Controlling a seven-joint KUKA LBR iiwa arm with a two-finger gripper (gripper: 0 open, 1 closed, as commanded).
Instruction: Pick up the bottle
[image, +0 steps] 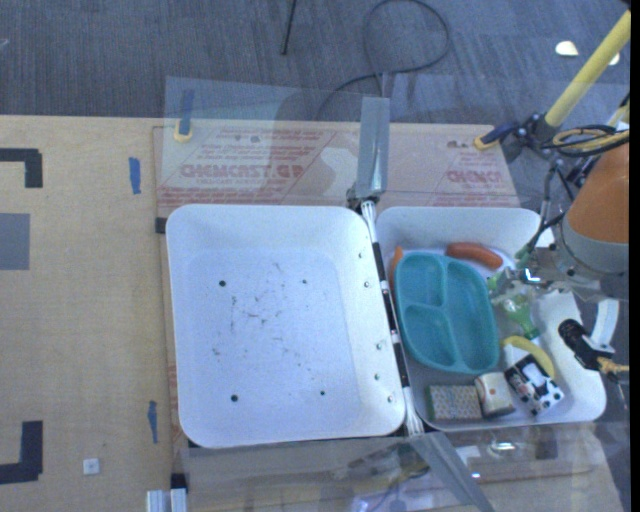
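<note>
The arm (600, 205) enters at the right edge of the frame, its orange band at the upper right above a grey wrist. The gripper (535, 285) hangs below it at right of centre, pointing down and leftward.

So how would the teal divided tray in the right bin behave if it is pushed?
The teal tray lies flat and low, so it would probably slide, not tip. It looks like moulded plastic, likely stiff and light.

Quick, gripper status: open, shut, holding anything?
Gripper: low over the right bin, beside the teal tray; cannot be told whether it holds anything.
</note>
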